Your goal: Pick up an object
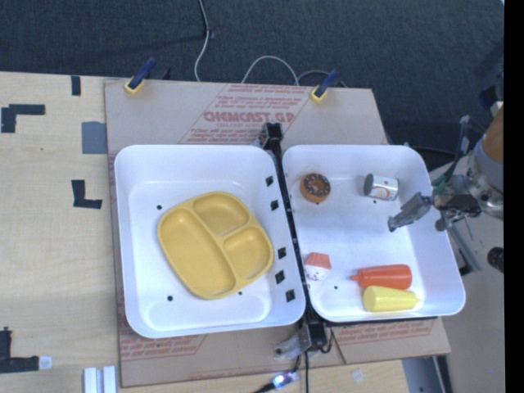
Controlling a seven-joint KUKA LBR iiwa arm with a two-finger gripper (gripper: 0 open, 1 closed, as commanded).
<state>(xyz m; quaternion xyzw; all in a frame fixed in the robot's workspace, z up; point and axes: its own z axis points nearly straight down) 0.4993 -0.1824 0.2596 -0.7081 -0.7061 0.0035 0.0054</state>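
A: Where is the pincer?

B: At the right side of the right bin, low over its white floor and close to the right wall. One grey finger slants down and to the left; a second, darker finger sits just to its right near the rim. There is a gap between them and nothing in it, so the pincer stands open and bare.

A: And the things it could pick?

B: All in the right bin. A small silver can lies on its side near the far wall, just up and left of the grey finger, near but apart from it. A chocolate doughnut lies further left, close to the divider between the bins. Near the front wall, an orange carrot-shaped toy lies lengthwise, and a yellow block lies just in front of it, the two touching or nearly so. A small red and white piece sits left of the carrot, near the divider.

A: The left bin?

B: It holds a yellow divided plate with three compartments, lying flat in the middle.

A: What carries the bins?

B: A brown cardboard sheet on the tabletop, held by two yellow and blue clamps at its far edge.
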